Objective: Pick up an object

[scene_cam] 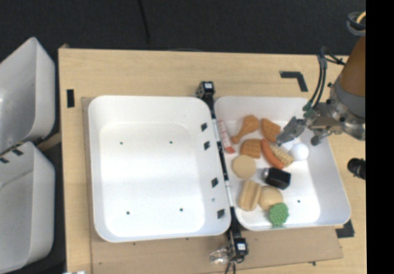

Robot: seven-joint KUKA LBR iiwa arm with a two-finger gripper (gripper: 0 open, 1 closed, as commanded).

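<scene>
Bench (154, 69) carries two white bins side by side; left bin (154, 168) lies well away from the fingers, right bin (320, 193) sits under them. Arm (354, 76) comes in from the right, orange band above the wrist. Gripper (300, 132) hangs over the right bin's upper middle, fingers apart, nothing visible between them.

Objects cluster just left of and below the fingers: drumstick-shaped piece (247, 125), orange chunk (271, 128), tan round piece (244, 166), bread-like piece (249, 194), black block (277, 177), green piece (278, 214).

Likely target, judging by position: orange-red sausage-like piece (275, 154), just below the left fingertip, close to touching. Its long axis runs diagonally, upper-left to lower-right. White ball (300, 151) sits right beside its lower-right end, directly under the gap between the fingers.

Key relation: the sausage lies slightly down-left of the finger midpoint, so a straight descent likely lands on the ball or straddles both. Whether the finger line crosses the sausage's axis cleanly cannot be told from this angle.
</scene>
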